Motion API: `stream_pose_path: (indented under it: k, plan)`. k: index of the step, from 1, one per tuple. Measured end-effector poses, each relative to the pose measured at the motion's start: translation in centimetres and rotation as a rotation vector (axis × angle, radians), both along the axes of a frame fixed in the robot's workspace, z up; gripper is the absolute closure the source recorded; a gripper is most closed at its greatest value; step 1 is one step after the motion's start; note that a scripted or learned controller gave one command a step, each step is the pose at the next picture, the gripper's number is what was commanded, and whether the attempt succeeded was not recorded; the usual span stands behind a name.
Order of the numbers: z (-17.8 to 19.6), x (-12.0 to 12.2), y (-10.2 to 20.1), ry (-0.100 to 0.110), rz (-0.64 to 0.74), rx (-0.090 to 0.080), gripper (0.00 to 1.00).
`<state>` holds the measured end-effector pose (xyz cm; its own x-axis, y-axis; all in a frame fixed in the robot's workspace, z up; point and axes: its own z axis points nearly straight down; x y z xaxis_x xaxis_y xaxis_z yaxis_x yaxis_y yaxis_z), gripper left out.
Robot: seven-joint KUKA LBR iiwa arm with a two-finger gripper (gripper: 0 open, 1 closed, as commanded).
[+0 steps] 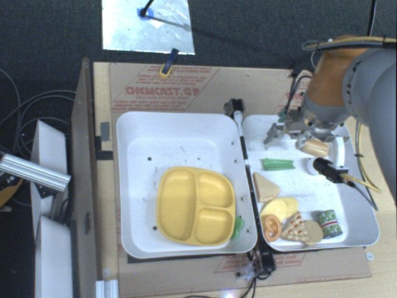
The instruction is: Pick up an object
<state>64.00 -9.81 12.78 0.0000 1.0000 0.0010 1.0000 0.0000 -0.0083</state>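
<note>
Camera view: gripper (290, 134) sits low over the right bin (310, 188), approx. 12 o'clock in it. Released or clenched, I can't tell, and I see nothing in its grasp. Looks like the approach step, with no pick made yet. Nearest candidate is the green pod (277, 164), just at the gripper's 6 o'clock, lying flat w/ bare floor around it. Wedge (265, 187) and can (329, 223) lie toward 7 and 5 o'clock. Next move, imo: centre over the pod, drop straight, close across its narrow side. Left bin (142, 135) w/ yellow plate (195, 205) isn't involved.
</note>
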Motion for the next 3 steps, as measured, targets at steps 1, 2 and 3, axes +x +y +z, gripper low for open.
stream_pose_path:
  k: [1,2,3]
  plan:
    - [-4.4,-2.7,0.2,-0.01,0.001,-0.001,0.0]
    - [-4.2,-1.2,-2.4,-0.013,0.0,-0.002,0.0]
    - [-4.2,-1.0,-4.9,-0.012,-0.001,-0.002,0.0]
